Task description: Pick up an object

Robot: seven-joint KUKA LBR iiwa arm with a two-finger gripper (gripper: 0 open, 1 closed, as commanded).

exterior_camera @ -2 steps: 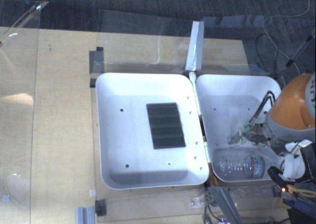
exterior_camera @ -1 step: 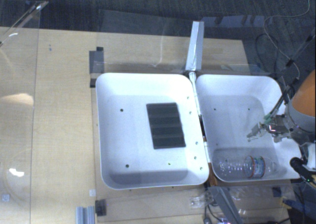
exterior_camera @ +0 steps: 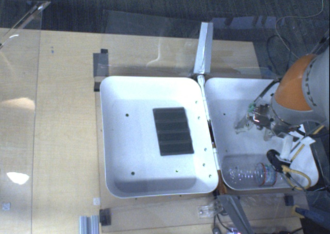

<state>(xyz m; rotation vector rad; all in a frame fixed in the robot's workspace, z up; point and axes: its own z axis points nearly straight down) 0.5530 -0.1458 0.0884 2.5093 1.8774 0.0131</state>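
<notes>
A dark ribbed rectangular pad [exterior_camera: 172, 131] lies flat in the middle of the left bin [exterior_camera: 116, 140]. A clear plastic bottle [exterior_camera: 251, 174] lies on its side along the near wall of the right bin [exterior_camera: 227, 99]. The grey arm with its orange band [exterior_camera: 293, 88] comes in from the right and hangs over the right bin. Its gripper [exterior_camera: 248, 121] sits low over the middle of that bin, about a hand's width behind the bottle. I see nothing held in it.
A metal divider post [exterior_camera: 203, 48] rises behind the seam between the two bins. Black and yellow cables [exterior_camera: 282, 165] loop off the arm near the bottle's cap end. The wooden bench [exterior_camera: 51, 124] stretches to the left.
</notes>
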